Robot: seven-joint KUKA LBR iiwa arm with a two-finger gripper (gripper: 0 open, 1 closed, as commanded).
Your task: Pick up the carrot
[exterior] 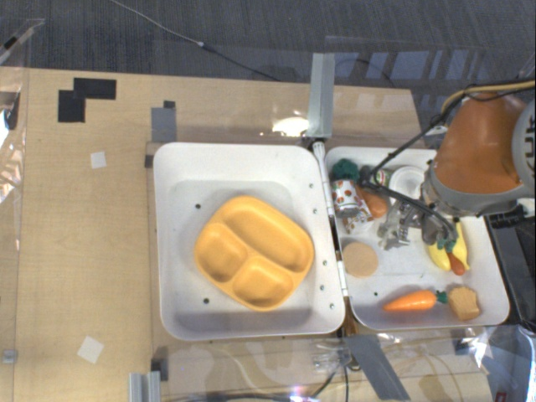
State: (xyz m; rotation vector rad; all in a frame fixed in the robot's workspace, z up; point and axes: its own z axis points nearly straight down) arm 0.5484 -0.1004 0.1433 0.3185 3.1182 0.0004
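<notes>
Well below the jaws (398, 229), carrot (410, 301).

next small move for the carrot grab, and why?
Probably shift the gripper toward the near edge of the right bin and line it up over the carrot. The carrot lies apart from it near that bin's front wall, beside a tan block, with nothing on top of it.
</notes>
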